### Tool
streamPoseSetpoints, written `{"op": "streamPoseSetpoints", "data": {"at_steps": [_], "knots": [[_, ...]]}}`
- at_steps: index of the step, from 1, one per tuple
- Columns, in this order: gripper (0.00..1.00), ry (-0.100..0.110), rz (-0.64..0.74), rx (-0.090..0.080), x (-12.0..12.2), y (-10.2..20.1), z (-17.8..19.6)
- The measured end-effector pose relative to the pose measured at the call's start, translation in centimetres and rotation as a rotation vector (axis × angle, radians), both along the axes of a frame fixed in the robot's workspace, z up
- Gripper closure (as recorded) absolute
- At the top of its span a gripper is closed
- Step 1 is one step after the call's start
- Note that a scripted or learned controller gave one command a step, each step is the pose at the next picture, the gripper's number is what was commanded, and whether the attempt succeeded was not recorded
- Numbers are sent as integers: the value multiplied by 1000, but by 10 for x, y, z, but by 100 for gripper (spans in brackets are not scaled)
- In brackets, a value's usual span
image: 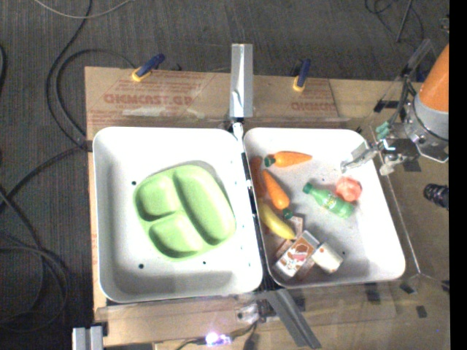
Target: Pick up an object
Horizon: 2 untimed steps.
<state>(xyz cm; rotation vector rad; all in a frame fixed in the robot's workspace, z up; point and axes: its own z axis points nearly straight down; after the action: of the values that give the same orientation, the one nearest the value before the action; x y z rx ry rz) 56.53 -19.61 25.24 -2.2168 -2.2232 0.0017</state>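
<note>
The red round toy (350, 188) lies in the right bin (395, 248), just below the claw (363, 154) and a little to its left, as the camera sees it. It is not in the claw. A small green bottle (328, 200) lies on its side next to the red toy, touching it or nearly so, a bit farther down and left from the claw. The claw hangs over the top right part of this bin, near the wall, and nothing is in its grip. I cannot tell if the claw is open or closed. Left of the claw, at about the same height, an orange carrot (290, 158) lies flat. A second carrot (273, 188) lies lower and farther left, close to the bin's left wall. Below that carrot is a yellow banana (277, 222). Far below the claw and to its left sit a little carton (295, 257) and a small white box (327, 259), side by side. Much farther left of the claw is the left bin (106, 195), with a green tray (184, 210) in it. The tray has three hollow parts. Up and left of the claw, a metal post (241, 79) stands where the two bins meet, and two blue and yellow clamps (148, 66) grip the cardboard (175, 97) behind the bins.
</note>
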Motion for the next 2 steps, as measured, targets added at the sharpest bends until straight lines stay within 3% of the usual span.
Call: {"op": "streamPoseSetpoints", "data": {"at_steps": [1,2], "knots": [[0,-3,135,1,42,-10,-158],[0,0,183,-2,17,0,-136]]}}
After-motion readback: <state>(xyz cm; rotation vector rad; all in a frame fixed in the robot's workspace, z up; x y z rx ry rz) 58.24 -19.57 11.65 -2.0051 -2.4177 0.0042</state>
